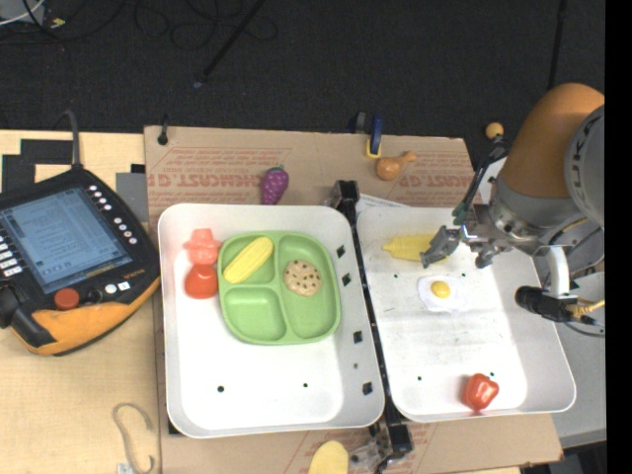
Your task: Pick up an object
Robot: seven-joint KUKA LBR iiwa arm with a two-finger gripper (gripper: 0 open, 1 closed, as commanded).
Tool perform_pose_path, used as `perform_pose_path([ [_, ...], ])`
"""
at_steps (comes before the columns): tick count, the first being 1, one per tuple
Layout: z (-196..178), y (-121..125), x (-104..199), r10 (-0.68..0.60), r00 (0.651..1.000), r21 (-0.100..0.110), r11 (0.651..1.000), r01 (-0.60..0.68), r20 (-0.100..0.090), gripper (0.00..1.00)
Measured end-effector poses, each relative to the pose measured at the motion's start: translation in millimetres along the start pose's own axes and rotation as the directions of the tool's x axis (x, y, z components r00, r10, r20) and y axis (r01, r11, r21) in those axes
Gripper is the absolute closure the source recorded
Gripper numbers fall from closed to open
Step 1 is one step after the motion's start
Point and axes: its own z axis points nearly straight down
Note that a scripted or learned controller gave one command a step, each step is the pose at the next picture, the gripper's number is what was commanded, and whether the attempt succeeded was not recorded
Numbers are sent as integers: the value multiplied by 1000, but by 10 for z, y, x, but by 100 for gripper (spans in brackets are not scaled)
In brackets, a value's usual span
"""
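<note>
The gripper (460, 248) hangs over the back part of the right bin (549, 363), reached in from the right on the grey arm (553, 176) with its orange band. Its two dark fingers (438, 248) stand apart, the jaws moderately open, and nothing shows between them: one fingertip points down toward the left, the other sits to the right, with bare white bin floor in the gap. Just left of the jaws, close to the left fingertip, lies a yellow banana (407, 248); whether the tip touches it cannot be told from this slant. Just below the jaws, toward the front of the bin, lies a fried egg (441, 290), apart from both fingers. Well in front of the jaws, near the bin's front edge, sits a red pepper (480, 391). Far to the left of the jaws, in the left bin (257, 393), a green tray (267, 319) carries a corn cob (246, 259) in one compartment and a cookie (303, 277) in the next one; a red toy (201, 263) stands beside the tray's left edge. Behind the jaws, on the cardboard (227, 171) past the bins, lie a purple grape bunch (275, 184) and an orange pear (393, 165). A yellow lemon (329, 456) rests at the front, beyond the bins. A pendant (69, 255) lies at far left.
</note>
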Motion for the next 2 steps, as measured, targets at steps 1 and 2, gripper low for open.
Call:
perform_pose_path([
  [1,644,3,12,1,1000,2,1000,-1,-1,0],
  [2,774,7,25,2,1000,-3,1000,-2,1,0],
])
